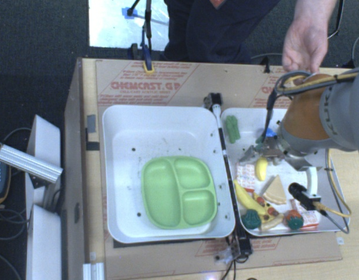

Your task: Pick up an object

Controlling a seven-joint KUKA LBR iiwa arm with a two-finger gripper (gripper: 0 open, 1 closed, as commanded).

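Observation:
My gripper [262, 154] hangs low over the middle of the right bin [245, 119], on the grey arm with the orange band [308, 112] that reaches in from the right. Just below it lies a small yellow lemon-like toy [261, 170]. A green toy [232, 128] rests near the bin's far left corner. Along the near side lie a yellow banana [243, 196], a tan sandwich wedge [276, 191], a green broccoli piece [252, 218] and several small red and orange toys [294, 220]. The arm hides the bin's right part.
The left bin [124, 133] holds a light green divided plate [179, 191]. A ridge [223, 156] separates the two bins. A person stands behind the bench with a hand [305, 39] above the arm. Cables [334, 209] trail at the right edge.

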